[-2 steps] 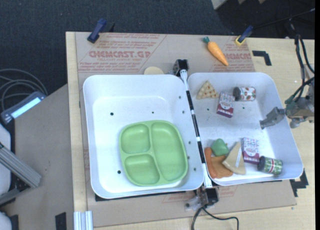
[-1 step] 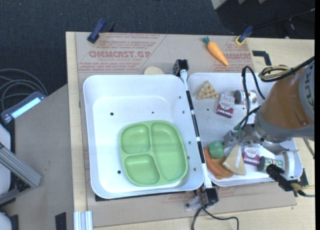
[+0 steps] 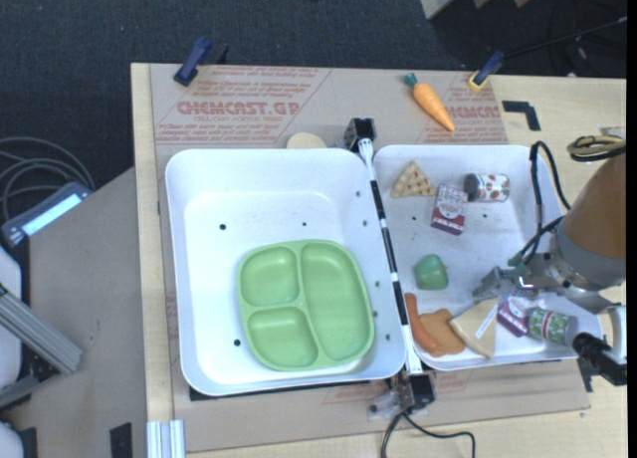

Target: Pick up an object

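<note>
My gripper (image 3: 510,285) hangs low over the right side of the right bin (image 3: 518,162), reaching in from the right. Just below it lie a pale cheese wedge (image 3: 479,328) and a small bottle with a green cap (image 3: 543,324). An orange sausage-like piece (image 3: 435,333) rests left of the wedge. A green block (image 3: 430,271) sits to the gripper's left, apart from it. Farther back are a small red and white carton (image 3: 450,210), a little can (image 3: 489,187) and a triangular waffle piece (image 3: 411,181).
The left bin (image 3: 199,197) holds a green divided plate (image 3: 304,304). A toy carrot (image 3: 432,103) lies on the bench behind the right bin. Blue clamps (image 3: 194,60) grip the bench's back edge. A black cable (image 3: 542,172) runs over the right bin's rim.
</note>
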Controlling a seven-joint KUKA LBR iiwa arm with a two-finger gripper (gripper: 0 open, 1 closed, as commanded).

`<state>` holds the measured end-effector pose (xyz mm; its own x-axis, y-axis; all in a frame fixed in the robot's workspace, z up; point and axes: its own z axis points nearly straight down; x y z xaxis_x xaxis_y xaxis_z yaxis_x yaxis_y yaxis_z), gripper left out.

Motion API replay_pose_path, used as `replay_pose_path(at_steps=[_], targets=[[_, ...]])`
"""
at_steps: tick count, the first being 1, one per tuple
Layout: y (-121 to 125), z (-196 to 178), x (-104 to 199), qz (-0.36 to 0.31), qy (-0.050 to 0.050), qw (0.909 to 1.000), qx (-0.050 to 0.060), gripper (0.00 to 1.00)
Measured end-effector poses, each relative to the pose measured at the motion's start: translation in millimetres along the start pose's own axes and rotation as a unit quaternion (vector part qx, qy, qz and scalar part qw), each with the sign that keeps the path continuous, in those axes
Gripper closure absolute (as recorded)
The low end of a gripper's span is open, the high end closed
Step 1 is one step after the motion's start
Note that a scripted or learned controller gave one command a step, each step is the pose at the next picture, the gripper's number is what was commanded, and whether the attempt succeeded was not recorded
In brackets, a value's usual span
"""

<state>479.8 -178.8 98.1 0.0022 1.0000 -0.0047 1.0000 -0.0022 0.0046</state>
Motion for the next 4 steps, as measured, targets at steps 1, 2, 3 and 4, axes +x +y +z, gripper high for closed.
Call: replay_pose_path(at_steps=[1, 2, 3, 4], targets=[[64.1, 8.0, 76.5, -0.002, -0.001, 1.0000, -0.007, 0.00], [147.1, 13.4, 50.0, -0.002, 0.002, 1.0000, 0.002, 0.00], [147.5, 3.5, 50.3, -0.002, 0.001, 1.0000, 0.001, 1.00], [137.8, -87.3, 114.7, -0.002, 0.003, 1.0000, 0.001, 1.00]])
